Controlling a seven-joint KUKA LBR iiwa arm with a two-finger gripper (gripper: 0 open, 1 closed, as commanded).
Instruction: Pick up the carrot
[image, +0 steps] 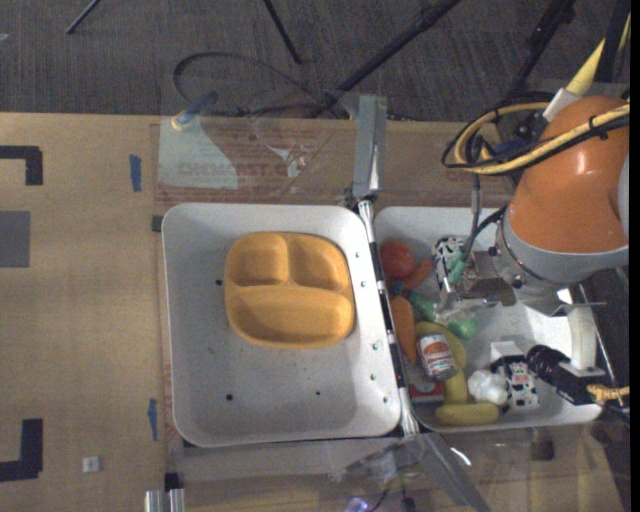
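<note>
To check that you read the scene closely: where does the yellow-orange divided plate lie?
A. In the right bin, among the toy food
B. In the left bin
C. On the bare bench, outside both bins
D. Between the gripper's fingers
B: the divided plate rests flat on the floor of the left bin, while the carrot and the other toy food lie in the right bin.

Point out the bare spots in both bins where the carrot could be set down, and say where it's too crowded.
Left bin: bare white floor all around the yellow divided plate, widest between the plate and the near rim. The plate's three compartments hold nothing. Right bin: crowded; the carrot, a can, a banana and other toys fill its left side, under the gripper.
</note>
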